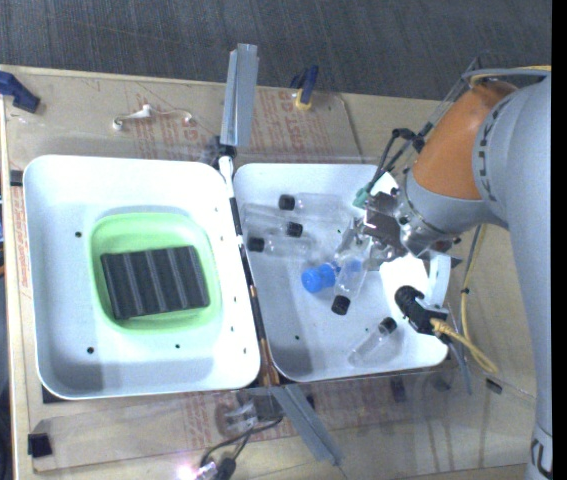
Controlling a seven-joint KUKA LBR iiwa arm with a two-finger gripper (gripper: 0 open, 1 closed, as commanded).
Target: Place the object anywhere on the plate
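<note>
Overhead view of the bench (383,118) with two shallow white bins set side by side. The left bin (48,268) fills the left-centre of the frame and contains a green plate (153,233) with rounded corners; a dark ribbed insert (153,280) lies in the middle of the plate. The right bin (303,353) occupies the centre-right and holds several small clear vials with black caps: one (286,203) near its upper left, one (292,230) just below that, one (256,243) close to the dividing wall, one (341,304) below centre, and one (378,336) toward the lower right corner. A vial with a blue cap (315,280) lies near the middle of the right bin, just left of and below the gripper.

The grey arm (523,198), with its orange band (453,153), enters from the right edge of the frame and bends down over the right half of the right bin. The gripper (355,258) sits low among the vials, its metal parts mingling with the clear glass; whether its fingers are spread or closed, and whether anything lies between them, cannot be told. A blue clamp (307,81) is fixed at the bench's upper edge, and another (11,88) at its upper left corner.
</note>
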